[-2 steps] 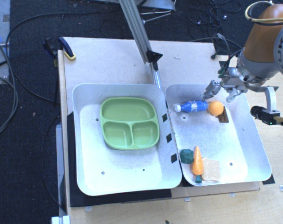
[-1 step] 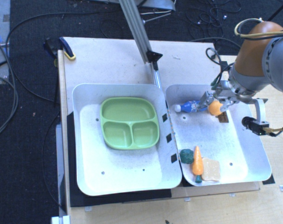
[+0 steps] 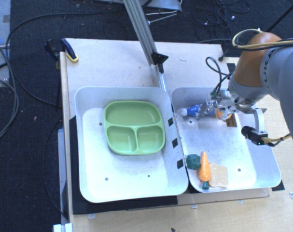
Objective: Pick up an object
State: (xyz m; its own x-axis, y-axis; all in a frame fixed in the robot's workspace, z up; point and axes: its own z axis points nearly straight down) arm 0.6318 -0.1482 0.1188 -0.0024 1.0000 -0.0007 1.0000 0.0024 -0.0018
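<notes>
Green divided tray (image 3: 134, 127) in left bin (image 3: 88, 144); carrot (image 3: 204, 165), bread (image 3: 218, 175) in right bin (image 3: 262, 173); jaws' state unclear.

**Loose objects in the bin under the gripper**

An orange carrot (image 3: 204, 166) lies lengthwise by the bin's near edge, well apart from the gripper (image 3: 215, 108) and toward the camera. A dark green piece (image 3: 192, 161) touches its left side; a pale tan, bread-like slab (image 3: 218, 175) lies flat against its right. Just left of the gripper lies a small blue and white object (image 3: 191, 111). A small orange-brown item (image 3: 230, 120) sits just beside the gripper, to its right; its shape is unclear.
</notes>
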